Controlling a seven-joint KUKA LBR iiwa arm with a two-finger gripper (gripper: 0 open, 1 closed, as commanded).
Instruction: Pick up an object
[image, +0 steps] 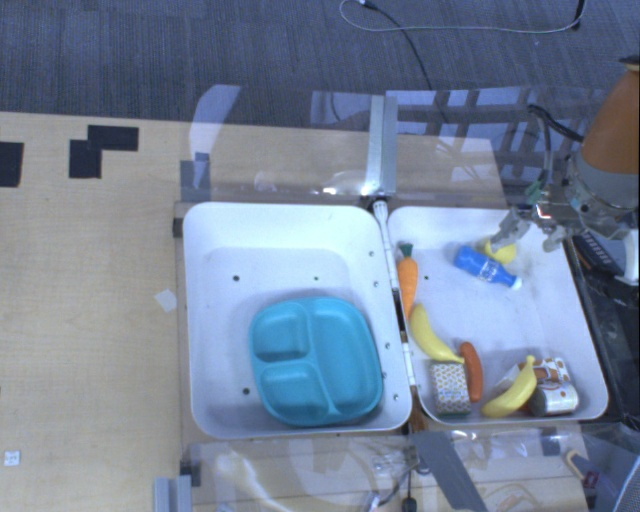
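My gripper hangs over the far right part of the right bin, its two fingers spread open with nothing between them. Just below and left of it lies a blue bottle with a small yellow object touching its far side. A carrot lies along the bin's left wall. Nearer the front are a banana, a red sausage, a patterned block, a second banana and a small can.
The left bin holds a blue divided plate at its front. A metal divider rises at the back between the bins. Dark cables and equipment sit past the right bin's right wall.
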